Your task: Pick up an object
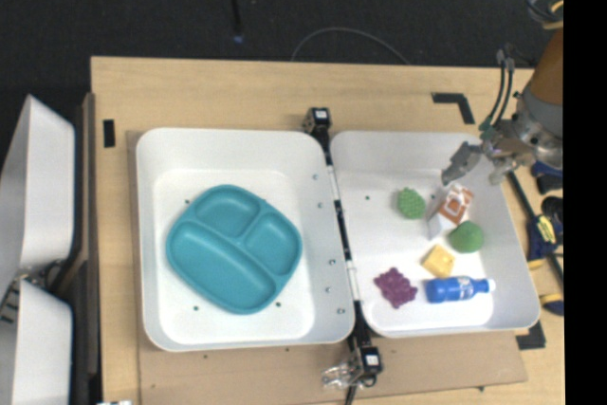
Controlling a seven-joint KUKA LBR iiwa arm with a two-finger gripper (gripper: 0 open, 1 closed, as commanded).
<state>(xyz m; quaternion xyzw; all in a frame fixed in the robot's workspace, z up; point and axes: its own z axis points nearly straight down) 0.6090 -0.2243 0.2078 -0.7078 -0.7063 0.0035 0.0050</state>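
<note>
Fingers [479, 162] spread apart, gripping nothing, hovering just above box [458, 203], ball [411, 203] lower left.

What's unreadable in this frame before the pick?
- Gripper, camera view: small and blurred, so its state is unclear.
- Grey arm: cut off at the right edge.
- Small orange-and-white box: partly covered by a grey part in front; contact unclear.
- Blue plastic bottle: label too small to read.
- Purple bumpy toy: too blurred to identify.

The counter [237, 95] looks like pale wood. The teal plate [234, 248] is smooth plastic. Both white bins [152, 204] look smooth and a bit shiny.
</note>
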